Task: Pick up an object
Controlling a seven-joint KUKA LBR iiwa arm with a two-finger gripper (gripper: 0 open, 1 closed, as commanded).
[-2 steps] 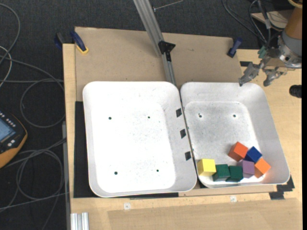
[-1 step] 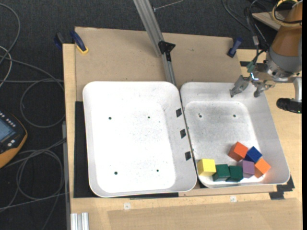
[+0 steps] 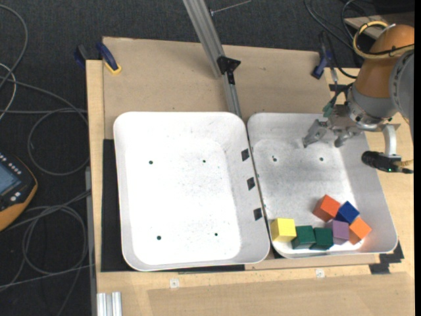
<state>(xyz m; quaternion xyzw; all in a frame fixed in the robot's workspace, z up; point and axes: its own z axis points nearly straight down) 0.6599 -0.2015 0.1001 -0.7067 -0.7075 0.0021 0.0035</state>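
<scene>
Near edge, right bin (image 3: 368, 183): yellow block (image 3: 284, 228), two green blocks (image 3: 312, 237), purple block (image 3: 340, 230), blue block (image 3: 348, 211) and two orange blocks (image 3: 326, 207), crowded into the near corner, likely slid there against the wall. Farther back: pincer (image 3: 324, 134), fingers spread and holding nothing, hovering over the bin's far part, well apart from the blocks.

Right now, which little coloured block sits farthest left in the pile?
The yellow cube, at the left end of the cluster in the right white bin, beside a green block.
</scene>
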